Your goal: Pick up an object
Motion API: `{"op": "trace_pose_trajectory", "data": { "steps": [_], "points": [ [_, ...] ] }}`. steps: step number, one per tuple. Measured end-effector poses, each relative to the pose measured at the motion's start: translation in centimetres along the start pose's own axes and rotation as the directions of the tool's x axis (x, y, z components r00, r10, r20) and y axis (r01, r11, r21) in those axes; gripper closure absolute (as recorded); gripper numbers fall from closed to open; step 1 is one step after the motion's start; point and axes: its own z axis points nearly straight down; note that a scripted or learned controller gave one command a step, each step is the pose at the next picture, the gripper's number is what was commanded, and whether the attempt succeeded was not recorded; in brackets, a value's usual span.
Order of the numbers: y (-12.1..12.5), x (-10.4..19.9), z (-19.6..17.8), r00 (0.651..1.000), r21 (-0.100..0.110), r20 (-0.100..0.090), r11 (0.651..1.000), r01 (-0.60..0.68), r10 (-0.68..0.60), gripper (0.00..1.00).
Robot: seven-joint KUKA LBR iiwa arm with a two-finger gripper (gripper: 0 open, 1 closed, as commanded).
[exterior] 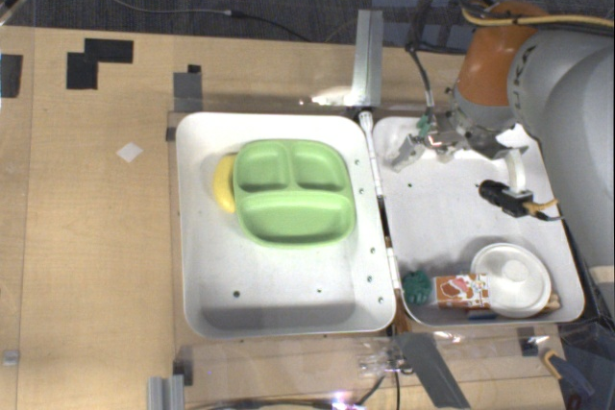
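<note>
Camera view: my hand (415, 147) hovers at twelve o'clock of the right bin (452, 235), grip state unclear; I'm approaching, must descend on something.

the yellow object (223, 184) in the left bin is mostly hidden under the green divided plate (292, 190), so its kind cannot be told. the small carton (465, 291) and a brown stick-like thing (550, 304) are partly covered by the white bowl (511, 278), and the dark green object (416, 286) beside the carton is too small to name. the arm (567, 82) is cut off by the right edge, and the gripper (420, 145) is too small and blurred to read.
</note>
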Motion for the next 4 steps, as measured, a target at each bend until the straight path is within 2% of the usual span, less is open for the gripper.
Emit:
{"op": "trace_pose_trajectory", "data": {
  "steps": [1,2,3,4],
  "points": [
    [0.4,0.0,-1.1,1.000,-0.008,0.003,1.000,0.006,-0.006,1.00],
    [0.1,0.3,-8.5,0.998,-0.001,-0.001,0.998,-0.062,0.062,1.00],
    [0.1,0.3,-8.5,0.998,0.000,-0.001,0.998,-0.061,0.061,0.00],
    [-0.4,-2.0,0.1,0.978,-0.002,-0.002,0.978,-0.210,0.210,0.00]
  ]
}}
